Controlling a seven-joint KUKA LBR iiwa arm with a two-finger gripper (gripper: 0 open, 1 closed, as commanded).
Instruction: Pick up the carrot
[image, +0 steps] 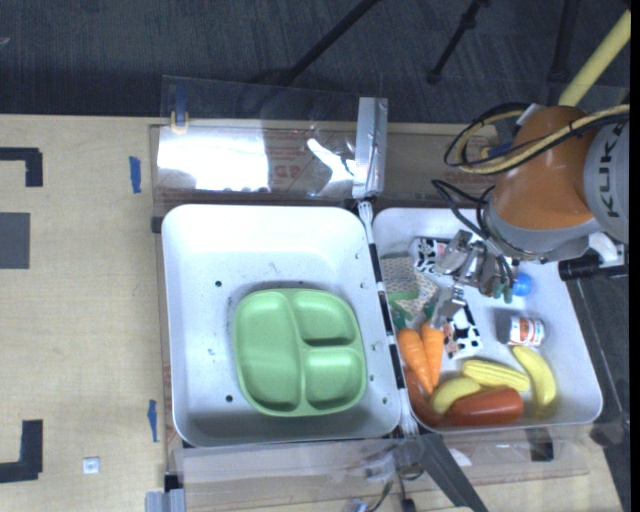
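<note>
While the gripper hangs just above the carrot, fingers apart and holding nothing, the approach is underway; next it must descend and close.

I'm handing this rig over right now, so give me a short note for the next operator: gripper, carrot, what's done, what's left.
Gripper: over the right bin, just above the carrot's top end; nothing visibly held.
Carrot: lying in the right bin by its left wall, beside the corn and above the red pepper.
Green divided plate: in the left bin.
Done: arm positioned near the carrot.
Left: grasp and lift it.
</note>
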